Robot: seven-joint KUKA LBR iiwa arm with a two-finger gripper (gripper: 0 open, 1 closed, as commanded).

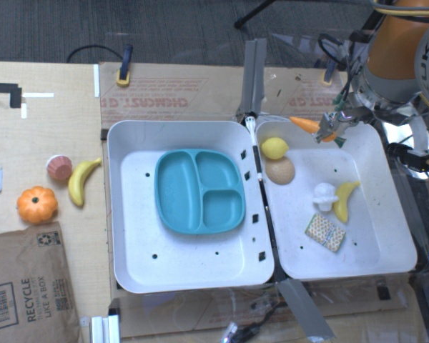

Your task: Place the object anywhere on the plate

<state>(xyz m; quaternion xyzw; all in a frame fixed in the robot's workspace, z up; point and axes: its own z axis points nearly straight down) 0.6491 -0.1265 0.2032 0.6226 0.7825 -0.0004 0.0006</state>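
A teal three-compartment plate (200,191) lies in the left white bin (129,249) with nothing on it. My gripper (331,129) is at the back rim of the right bin (386,256), reaching in from the upper right. An orange carrot (304,125) sticks out to the left from between its fingers, and a bit of orange shows on their right side too. The gripper is shut on the carrot's thick end. The carrot lies about level, over the bin's back left corner.
The right bin also holds a yellow lemon (274,148), a tan egg-shaped ball (279,171), a white piece (323,194) beside a small banana (345,200), and a speckled square sponge (324,232). On the bench to the left lie a pumpkin (37,204), a banana (82,181) and a pink ball (58,168).
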